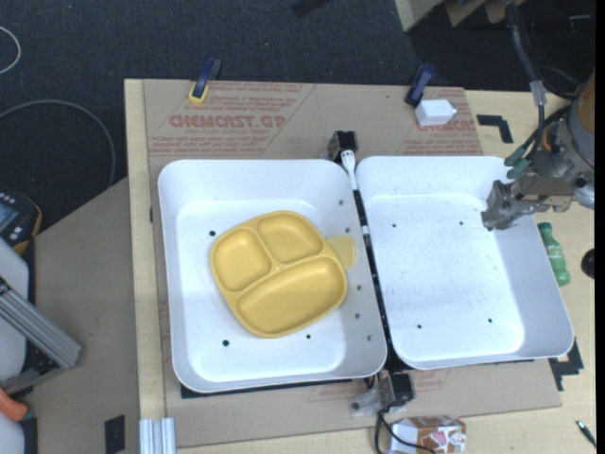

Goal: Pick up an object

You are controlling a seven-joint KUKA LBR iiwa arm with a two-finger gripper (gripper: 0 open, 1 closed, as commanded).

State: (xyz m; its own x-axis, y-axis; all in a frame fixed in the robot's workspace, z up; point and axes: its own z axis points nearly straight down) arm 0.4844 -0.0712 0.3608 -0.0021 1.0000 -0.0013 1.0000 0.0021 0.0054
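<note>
Nothing picked yet: my claw [498, 211] hangs at the right bin's [454, 348] far right edge, grip apparently indiscernible, yellow plate [277, 272] untouched.

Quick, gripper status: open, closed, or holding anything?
Gripper: cannot be told; it sits over the right bin's far right edge.

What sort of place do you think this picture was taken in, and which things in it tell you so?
Probably a robotics lab or test bench. A robot gripper hangs over the right white bin, a yellow divided plate lies in the left white bin, and both sit on a clamped cardboard sheet among loose cables.
</note>
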